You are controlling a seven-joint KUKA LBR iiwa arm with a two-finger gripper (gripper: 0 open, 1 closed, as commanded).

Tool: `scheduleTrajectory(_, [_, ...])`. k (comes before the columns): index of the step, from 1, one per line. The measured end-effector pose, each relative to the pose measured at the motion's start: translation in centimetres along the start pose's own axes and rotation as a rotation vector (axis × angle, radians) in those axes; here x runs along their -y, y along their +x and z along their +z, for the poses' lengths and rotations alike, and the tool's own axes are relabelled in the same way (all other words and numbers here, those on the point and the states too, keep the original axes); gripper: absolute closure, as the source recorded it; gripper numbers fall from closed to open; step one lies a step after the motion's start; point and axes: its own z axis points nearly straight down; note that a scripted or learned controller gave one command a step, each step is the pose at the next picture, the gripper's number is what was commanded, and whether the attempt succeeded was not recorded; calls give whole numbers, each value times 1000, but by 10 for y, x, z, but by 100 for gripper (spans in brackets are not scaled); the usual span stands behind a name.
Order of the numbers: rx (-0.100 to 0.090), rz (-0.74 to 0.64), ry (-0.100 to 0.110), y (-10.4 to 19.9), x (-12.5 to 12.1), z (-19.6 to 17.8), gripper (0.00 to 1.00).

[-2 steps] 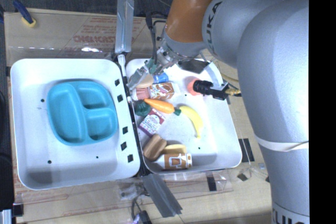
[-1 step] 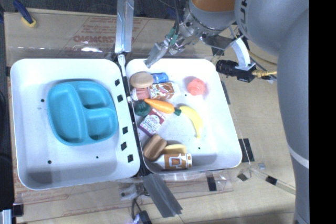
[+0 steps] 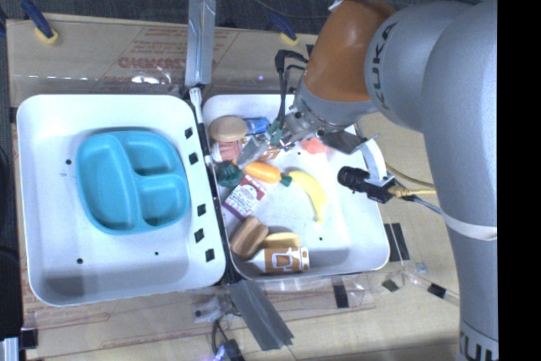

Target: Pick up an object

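Hand (image 3: 269,139) low in right bin (image 3: 363,241), grip state can't tell; carrot (image 3: 262,172) lies just below it, long axis approx. left-right.

gripper (image 3: 264,144) above cluttered right bin (image 3: 372,243)

"KUKA" — on the arm (image 3: 439,55)

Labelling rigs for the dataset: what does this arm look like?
Bulky grey arm with rounded segments, an orange band above the wrist and dark "KUKA" lettering beside it. Black cables loop at the wrist. The gripper is small, dark metal.
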Motion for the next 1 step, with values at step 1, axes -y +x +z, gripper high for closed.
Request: scheduleTrajectory(1, [4, -5, -7, 0, -3, -14, 100])
